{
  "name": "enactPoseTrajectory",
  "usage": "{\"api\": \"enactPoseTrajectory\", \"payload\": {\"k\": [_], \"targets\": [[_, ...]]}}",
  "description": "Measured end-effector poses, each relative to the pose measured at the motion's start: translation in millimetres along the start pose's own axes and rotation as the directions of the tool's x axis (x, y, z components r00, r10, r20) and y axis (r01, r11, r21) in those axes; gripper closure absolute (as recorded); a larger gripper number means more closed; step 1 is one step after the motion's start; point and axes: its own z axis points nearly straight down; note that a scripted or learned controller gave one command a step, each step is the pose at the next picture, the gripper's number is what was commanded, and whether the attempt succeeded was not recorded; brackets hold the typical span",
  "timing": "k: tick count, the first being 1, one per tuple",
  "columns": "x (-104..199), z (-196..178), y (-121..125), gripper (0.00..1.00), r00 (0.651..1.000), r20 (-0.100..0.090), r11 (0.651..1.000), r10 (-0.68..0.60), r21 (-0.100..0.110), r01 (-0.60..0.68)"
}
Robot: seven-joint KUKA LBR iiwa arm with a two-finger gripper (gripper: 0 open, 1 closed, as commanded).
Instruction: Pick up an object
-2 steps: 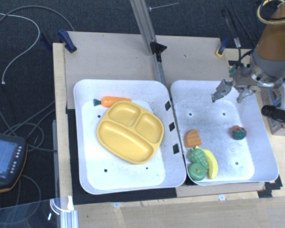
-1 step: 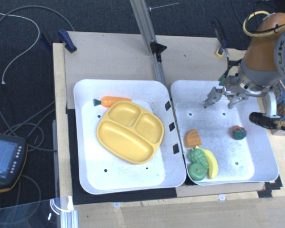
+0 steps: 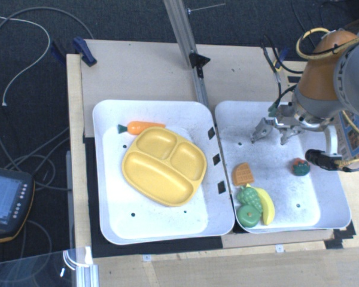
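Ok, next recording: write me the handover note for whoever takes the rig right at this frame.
Gripper: open, over the upper part of the right bin, with nothing between its fingers.
Right bin: toy strawberry alone near the right side; cracker-like toy, grapes, banana and green apple bunched at the lower left.
Left bin: yellow divided plate, with a toy carrot at its upper edge.
Done: nothing picked yet.
Left: choose an object, close on it, lift. The strawberry stands apart from the rest, so it is probably the easiest grasp.
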Motion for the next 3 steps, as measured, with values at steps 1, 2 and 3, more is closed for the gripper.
{"api": "enactPoseTrajectory", "payload": {"k": [1,2,3], "targets": [[0.4,-14.8,1.9,1.0,1.0,0.0,1.0,-0.001,-0.008,0.001],[-8.9,-65.9,1.7,1.0,1.0,0.003,1.0,0.0,-0.014,0.0],[-8.6,-93.1,2.9,1.0,1.0,0.003,1.0,-0.001,-0.013,0.001]]}}
